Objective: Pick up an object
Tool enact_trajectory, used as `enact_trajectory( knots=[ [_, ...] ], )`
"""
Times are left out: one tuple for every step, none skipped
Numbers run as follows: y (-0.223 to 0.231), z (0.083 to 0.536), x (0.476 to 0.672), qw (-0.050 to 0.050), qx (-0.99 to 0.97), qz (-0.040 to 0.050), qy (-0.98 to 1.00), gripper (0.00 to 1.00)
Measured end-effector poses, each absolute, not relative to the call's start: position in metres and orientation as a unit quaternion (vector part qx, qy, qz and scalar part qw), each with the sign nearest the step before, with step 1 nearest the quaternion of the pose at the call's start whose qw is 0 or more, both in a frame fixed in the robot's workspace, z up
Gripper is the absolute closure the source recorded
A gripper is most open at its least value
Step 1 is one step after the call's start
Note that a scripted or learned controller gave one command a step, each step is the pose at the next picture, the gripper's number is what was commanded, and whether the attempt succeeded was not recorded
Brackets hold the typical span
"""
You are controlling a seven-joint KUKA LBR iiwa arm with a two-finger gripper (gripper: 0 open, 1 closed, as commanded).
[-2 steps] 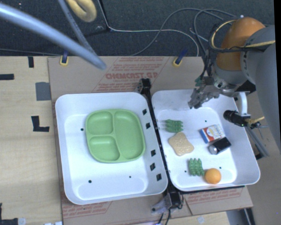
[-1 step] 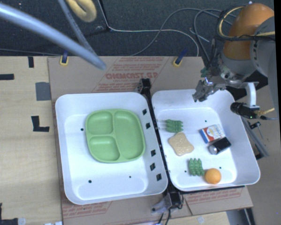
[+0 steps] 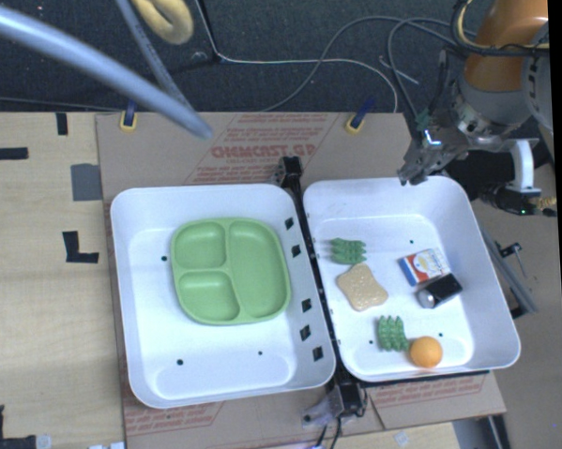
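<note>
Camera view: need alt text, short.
The grey arm's gripper hovers at the back rim of the right white bin, which holds two green leafy toys, a tan bread slice, a small printed box, a black block and an orange ball. The left white bin holds a green divided plate.

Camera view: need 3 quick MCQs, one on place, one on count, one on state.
1. Where does the green divided plate lie?
A. left bin
B. right bin
C. on the cardboard

2. How many green toy pieces lie in the right bin?
A. one
B. two
C. four

3. Where is the gripper?
A. over the plate
B. on the orange ball
C. at the right bin's far rim

Answers:
1 A, it fills the left bin.
2 B, one above the tan sponge, one beside the orange ball.
3 C, away from every object.
</note>
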State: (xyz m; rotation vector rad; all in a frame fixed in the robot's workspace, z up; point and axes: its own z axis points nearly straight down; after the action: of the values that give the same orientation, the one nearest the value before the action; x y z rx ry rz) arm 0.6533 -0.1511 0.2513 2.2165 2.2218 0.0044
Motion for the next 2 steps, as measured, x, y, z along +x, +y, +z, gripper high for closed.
enact_trajectory(
  knots=[
    [-0.108, 0.239, 0.632, -0.001, 0.706, -0.0009, 0.708, 1.00],
    [-0.057, 0.246, 0.614, -0.001, 0.705, 0.0000, 0.709, 1.00]
  ],
)
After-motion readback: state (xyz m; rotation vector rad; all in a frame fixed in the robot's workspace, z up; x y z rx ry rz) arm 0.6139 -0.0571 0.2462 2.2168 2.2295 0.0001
